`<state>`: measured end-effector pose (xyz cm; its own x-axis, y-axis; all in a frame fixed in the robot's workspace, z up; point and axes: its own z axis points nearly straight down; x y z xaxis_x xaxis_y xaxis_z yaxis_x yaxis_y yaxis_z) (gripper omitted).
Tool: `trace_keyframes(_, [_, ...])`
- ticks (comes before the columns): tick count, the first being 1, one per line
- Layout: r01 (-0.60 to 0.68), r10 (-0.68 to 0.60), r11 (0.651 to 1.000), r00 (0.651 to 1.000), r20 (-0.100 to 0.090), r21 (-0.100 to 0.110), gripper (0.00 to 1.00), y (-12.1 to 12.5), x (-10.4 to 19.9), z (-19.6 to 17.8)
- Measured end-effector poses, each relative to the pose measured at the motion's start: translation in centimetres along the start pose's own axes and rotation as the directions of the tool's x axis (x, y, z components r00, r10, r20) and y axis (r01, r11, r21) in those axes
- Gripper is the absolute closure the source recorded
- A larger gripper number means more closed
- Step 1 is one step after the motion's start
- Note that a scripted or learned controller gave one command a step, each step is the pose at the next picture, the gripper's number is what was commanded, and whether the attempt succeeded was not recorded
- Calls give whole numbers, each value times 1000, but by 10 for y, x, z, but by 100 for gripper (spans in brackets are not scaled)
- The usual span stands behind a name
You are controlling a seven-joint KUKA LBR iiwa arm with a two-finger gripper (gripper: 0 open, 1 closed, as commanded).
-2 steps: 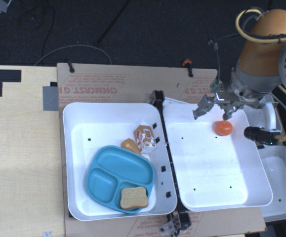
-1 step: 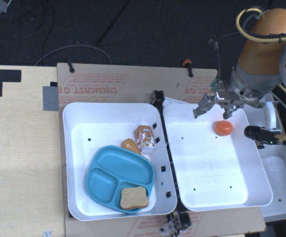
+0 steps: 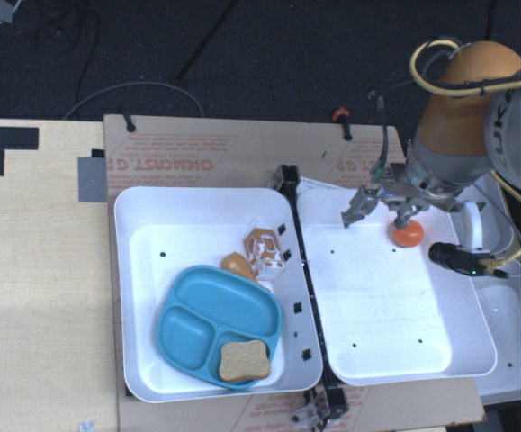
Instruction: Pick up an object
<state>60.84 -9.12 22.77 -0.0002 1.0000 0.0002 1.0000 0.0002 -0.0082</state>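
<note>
Presently: end effector [image 3: 386, 207] over far part of right bin [image 3: 377, 331], fingers spread, nothing between them. Orange ball [image 3: 408, 233] lies in that bin just beside the right finger. Left bin [image 3: 143, 241] holds blue divided tray [image 3: 206, 318] bearing bread slice [image 3: 245, 361], plus small wrapped item [image 3: 264, 248].

right bin [image 3: 395, 331] floor open | obstacle: orange ball [image 3: 408, 233] near far wall
</note>
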Motion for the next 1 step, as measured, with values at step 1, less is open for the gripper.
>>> trace_keyframes(1, [-1,1,1000,1000,0,0,0,0,-9,50])
